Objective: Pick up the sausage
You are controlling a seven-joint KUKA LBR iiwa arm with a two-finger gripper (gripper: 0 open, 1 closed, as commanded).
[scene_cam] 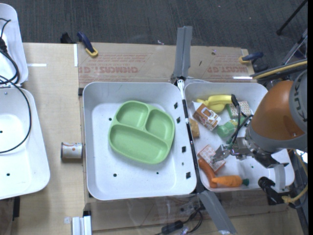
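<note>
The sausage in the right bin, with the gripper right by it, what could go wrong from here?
1. The sausage lies against the bin wall, so a finger may hit the wall instead of closing around it.
2. A small packet and a carrot crowd it, so the gripper may well grab or drag one of those.
3. The arm covers part of the bin, hiding any clutter beneath it.

I see the green three-compartment plastic plate point(142, 131) in the left shallow white bin point(95, 146); the reddish-orange sausage point(207, 170) lies in the right shallow white bin point(254, 177), behind the orange toy carrot point(226, 181).
</note>
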